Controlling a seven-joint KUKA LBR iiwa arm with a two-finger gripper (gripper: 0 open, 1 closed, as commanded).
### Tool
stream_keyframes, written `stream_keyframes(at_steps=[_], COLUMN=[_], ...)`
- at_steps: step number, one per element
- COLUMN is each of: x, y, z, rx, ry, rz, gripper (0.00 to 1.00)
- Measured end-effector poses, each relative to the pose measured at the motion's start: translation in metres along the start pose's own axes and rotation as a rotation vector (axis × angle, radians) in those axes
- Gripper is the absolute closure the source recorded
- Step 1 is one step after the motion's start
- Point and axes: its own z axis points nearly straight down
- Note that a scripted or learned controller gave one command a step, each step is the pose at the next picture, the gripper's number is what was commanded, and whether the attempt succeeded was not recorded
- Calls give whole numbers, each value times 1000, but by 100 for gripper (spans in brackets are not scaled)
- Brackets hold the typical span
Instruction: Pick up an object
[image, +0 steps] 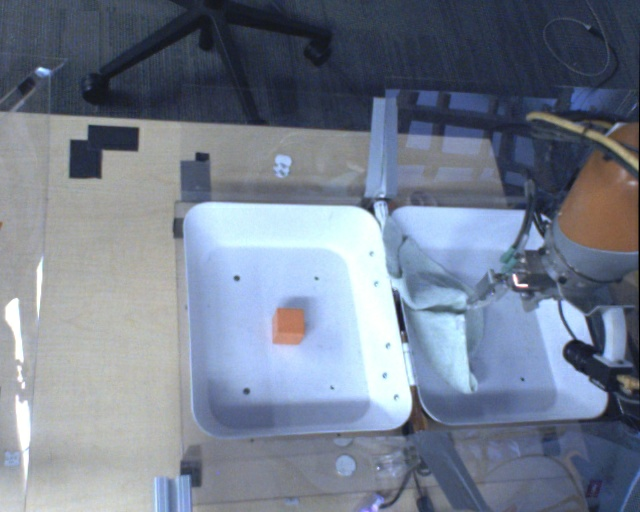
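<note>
A pale grey-green cloth (440, 310) lies along the left side of the right bin (520, 400). One corner of it is drawn up into a peak. My gripper (492, 288) sits at that peak over the middle of the right bin, its fingers pinched on the raised fold. The arm's orange band (600, 205) and grey wrist hang just to the right of it. A small orange cube (289, 326) rests on the floor of the left bin (230, 400), far from the gripper.
The two bins meet at a ridge (398, 320) that the cloth partly drapes against. Cables and the arm's body (600, 350) crowd the right bin's right rim. A metal frame (380, 150) stands behind the bins.
</note>
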Motion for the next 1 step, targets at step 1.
stream_keyframes(at_steps=[1], x=[-5], y=[38], z=[111], rx=[-6], ry=[-1], rz=[-30], gripper=[0])
